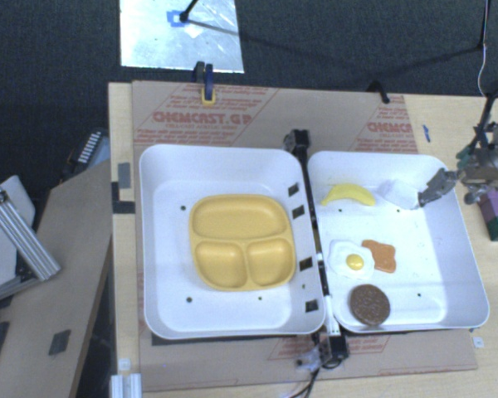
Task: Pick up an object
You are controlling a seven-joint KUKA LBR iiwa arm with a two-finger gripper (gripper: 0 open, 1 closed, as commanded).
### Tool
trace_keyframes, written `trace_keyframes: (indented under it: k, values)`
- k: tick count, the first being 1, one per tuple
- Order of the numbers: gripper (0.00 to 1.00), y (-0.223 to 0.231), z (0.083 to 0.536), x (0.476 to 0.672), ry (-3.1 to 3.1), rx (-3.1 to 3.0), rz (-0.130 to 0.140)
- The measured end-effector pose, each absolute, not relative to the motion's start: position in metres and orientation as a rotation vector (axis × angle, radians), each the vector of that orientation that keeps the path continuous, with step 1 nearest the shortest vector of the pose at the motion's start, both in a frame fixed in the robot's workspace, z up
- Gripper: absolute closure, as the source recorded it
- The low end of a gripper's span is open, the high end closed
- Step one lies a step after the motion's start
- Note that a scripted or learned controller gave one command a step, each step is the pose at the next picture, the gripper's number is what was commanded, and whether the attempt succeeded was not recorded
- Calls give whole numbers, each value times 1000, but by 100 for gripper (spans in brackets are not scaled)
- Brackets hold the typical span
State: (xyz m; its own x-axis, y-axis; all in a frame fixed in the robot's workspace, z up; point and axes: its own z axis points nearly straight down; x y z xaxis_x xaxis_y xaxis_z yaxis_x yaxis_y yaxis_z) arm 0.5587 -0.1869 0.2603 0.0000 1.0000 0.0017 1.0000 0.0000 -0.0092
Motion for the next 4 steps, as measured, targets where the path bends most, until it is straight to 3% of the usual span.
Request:
trace_keyframes:
  k: [1,2,4]
  values:
    - [0,-186,266,561,-2226,-2219,-1]
    - [0,-184,207,568,-2223,-2217,2]
    - [0,-186,119,561,-2221,-2219,2]
